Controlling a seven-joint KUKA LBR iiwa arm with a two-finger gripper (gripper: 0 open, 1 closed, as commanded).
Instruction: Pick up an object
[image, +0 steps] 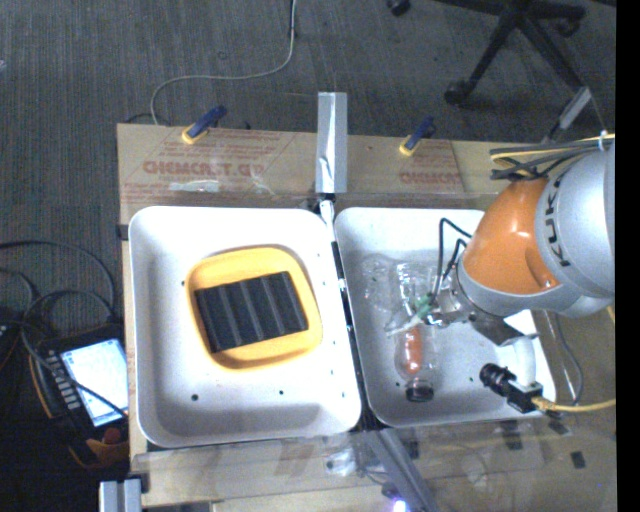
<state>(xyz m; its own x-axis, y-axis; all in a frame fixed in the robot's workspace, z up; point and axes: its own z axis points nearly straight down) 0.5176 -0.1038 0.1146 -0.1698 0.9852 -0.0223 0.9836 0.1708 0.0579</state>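
A yellow rounded block with a black ribbed top (255, 306) lies flat in the middle of the left bin (160, 400). In the right bin (370, 235) a clear plastic bottle (415, 358) with a dark cap and reddish contents lies pointing toward the front edge. Behind it sits crumpled clear plastic (392, 282). My gripper (437, 305) hangs low over the right bin, at the right edge of the clear plastic and just above the bottle's far end. The orange wrist band hides most of it.
The grey and orange arm (530, 250) covers the right half of the right bin. A raised divider (340, 300) separates the two bins. A metal post (330, 150) and two blue clamps (205, 122) stand on the cardboard behind the bins.
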